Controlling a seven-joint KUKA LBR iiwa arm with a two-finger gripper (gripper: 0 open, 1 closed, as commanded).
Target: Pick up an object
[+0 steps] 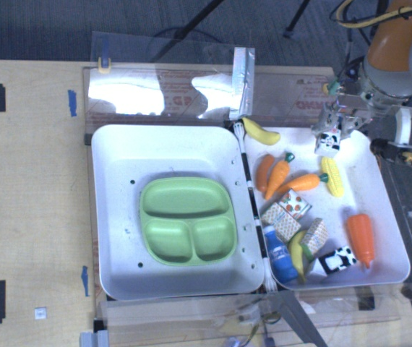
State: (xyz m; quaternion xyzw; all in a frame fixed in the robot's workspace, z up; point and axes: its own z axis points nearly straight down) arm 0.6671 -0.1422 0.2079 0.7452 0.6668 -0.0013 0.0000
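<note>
My gripper [330,132] hangs over the back right corner of the right bin [390,215]. Its fingers are shut on a small black-and-white toy [327,143], which sits between the tips just above the bin's floor. Directly in front of it lies a yellow corn cob [332,176]. Other objects in this bin are a banana [261,132], three carrots [278,178], a larger orange carrot [361,238], a patterned box [293,207], a blue bottle [280,256] and a black-and-white cow [337,260].
The left bin [112,157] holds a green divided plate [188,219]. A clear upright panel [159,85] stands behind the bins, with a metal post [242,82] between them. Yellow cables [365,6] loop above the arm's orange band [397,45].
</note>
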